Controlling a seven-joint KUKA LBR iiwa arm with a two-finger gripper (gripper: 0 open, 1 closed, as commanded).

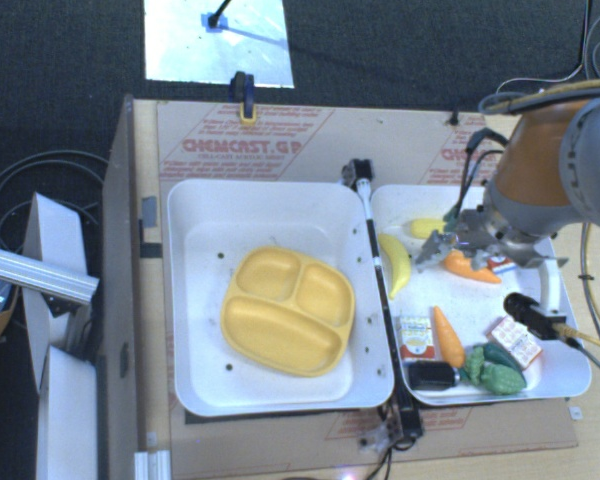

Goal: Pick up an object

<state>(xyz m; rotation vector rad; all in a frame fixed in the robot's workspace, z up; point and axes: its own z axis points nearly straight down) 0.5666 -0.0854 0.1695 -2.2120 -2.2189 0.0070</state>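
Claw (450,248) low in the right bin (560,383), among the toys.
How far it is open I cannot tell. It is near the bin's far edge, just beside an orange piece (473,267); a banana (394,264) lies along the left wall.

Yellow divided plate (288,311) in white left bin (195,268); yellow banana (396,263), orange carrot (447,336), green vegetable (492,370) in white right bin (570,368); grey arm, orange band (540,158).

Dark carpeted floor (60,48) surrounds the bench (280,138), with a pale square sheet (218,28) lying beyond it.
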